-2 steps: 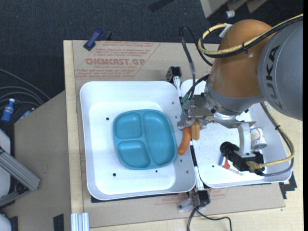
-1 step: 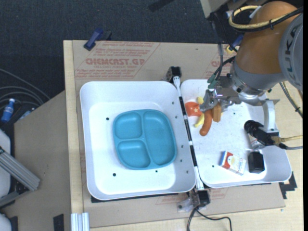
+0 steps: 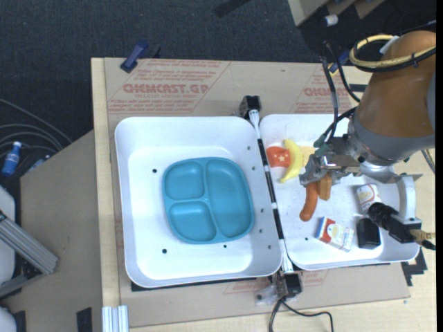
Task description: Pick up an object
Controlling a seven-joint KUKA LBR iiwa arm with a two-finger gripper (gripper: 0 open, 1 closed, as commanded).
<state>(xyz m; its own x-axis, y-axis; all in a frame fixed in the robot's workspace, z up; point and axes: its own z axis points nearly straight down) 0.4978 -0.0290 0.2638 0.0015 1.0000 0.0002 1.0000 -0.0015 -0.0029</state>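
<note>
The orange carrot-shaped piece (image 3: 311, 200) lies in the right bin (image 3: 346, 254), running from 12 to 6 o'clock, its upper end just under the gripper (image 3: 322, 171). A yellow banana (image 3: 296, 161) and a red tomato-like piece (image 3: 278, 157) sit touching at the carrot's 11 o'clock. At its 4 o'clock lies a small carton (image 3: 335, 233); a small jar (image 3: 366, 197) rests at 3 o'clock. The arm (image 3: 398, 102) comes in from 1 o'clock, wrist bent down over the bin. Whether the gripper grasps anything cannot be told. The left bin (image 3: 138, 144) holds a blue divided plate (image 3: 208, 199).
</note>
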